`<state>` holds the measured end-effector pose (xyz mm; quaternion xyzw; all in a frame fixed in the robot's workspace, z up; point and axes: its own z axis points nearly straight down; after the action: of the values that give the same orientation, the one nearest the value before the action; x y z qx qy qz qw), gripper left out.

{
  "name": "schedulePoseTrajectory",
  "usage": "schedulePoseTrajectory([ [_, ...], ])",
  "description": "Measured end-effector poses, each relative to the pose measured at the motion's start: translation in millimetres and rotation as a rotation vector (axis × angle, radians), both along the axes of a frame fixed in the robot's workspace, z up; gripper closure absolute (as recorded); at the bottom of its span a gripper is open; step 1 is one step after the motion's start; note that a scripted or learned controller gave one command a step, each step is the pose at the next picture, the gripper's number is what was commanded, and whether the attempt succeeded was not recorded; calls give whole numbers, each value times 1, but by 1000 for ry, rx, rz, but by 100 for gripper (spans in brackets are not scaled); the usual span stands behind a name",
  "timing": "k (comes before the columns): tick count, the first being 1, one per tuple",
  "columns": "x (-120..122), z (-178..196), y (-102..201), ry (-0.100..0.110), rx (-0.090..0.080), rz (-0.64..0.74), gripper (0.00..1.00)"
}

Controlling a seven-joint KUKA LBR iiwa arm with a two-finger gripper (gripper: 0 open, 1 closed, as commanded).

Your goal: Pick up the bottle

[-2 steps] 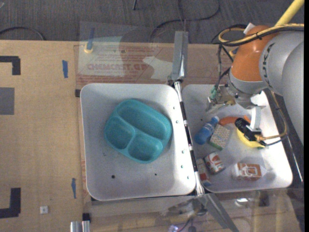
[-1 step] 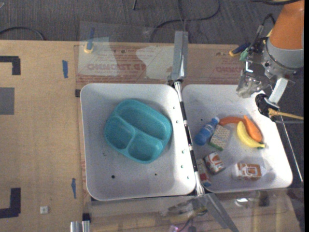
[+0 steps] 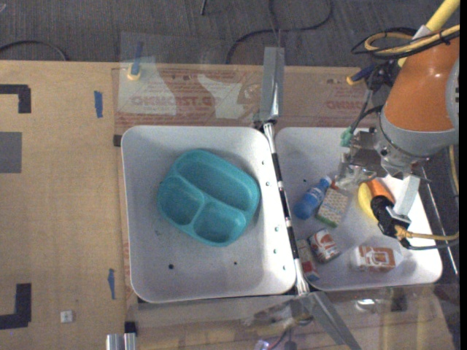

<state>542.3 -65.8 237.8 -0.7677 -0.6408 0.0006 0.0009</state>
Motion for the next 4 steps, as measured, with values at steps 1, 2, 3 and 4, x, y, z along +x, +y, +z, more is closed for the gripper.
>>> schedulePoseTrajectory([
  [1, -54, -20, 24, 2, 0, -137, 100],
  [2, -49, 33, 78, -1, -1, -218, 100],
  [3, -50, -54, 145, 3, -1, -363, 100],
  [4, -51, -18, 212, -1, -1, -80, 100],
])
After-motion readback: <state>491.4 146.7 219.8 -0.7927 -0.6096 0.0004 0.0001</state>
